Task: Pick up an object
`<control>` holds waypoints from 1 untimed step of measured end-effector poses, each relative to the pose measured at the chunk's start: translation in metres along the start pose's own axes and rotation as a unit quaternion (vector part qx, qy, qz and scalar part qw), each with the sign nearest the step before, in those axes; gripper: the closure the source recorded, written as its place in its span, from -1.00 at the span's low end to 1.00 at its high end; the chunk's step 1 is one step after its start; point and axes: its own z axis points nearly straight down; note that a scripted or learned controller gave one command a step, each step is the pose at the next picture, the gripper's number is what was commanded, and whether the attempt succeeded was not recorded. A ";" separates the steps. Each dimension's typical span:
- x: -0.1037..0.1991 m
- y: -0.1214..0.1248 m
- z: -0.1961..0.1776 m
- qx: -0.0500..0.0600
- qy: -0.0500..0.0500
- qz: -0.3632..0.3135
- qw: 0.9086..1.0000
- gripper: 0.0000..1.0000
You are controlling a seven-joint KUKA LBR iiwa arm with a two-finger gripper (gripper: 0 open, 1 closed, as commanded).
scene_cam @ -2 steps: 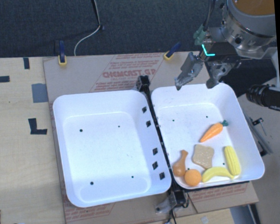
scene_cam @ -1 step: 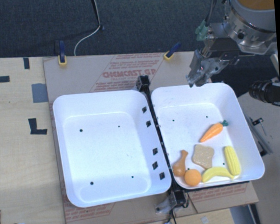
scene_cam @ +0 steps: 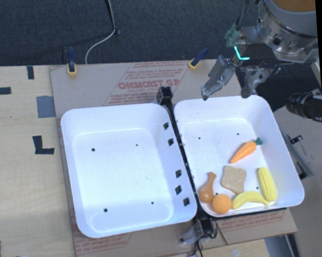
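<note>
Counting six toy foods, one of each, all in the near right corner of the right bin (scene_cam: pixel 259 109): carrot (scene_cam: pixel 244 151), corn (scene_cam: pixel 267 184), banana (scene_cam: pixel 249 200), orange (scene_cam: pixel 221 204), bread slice (scene_cam: pixel 233 179), drumstick (scene_cam: pixel 208 188). Packed close together (banana touching orange and corn, bread just above them, carrot a little apart toward the far side). Two white bins side by side on the table (scene_cam: pixel 21 180); left bin (scene_cam: pixel 115 115) holding nothing but small dark dots. Gripper (scene_cam: pixel 230 89) hanging above the far rim of the right bin, well apart from the food, fingers spread wide, gripping and touching nothing. Black clips (scene_cam: pixel 178 173) along the seam between bins. Cardboard sheet (scene_cam: pixel 141 82) under both, clamped at far corners. Nothing standing between gripper and food.
</note>
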 end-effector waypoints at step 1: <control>0.000 0.000 -0.010 0.000 0.000 -0.001 1.000 1.00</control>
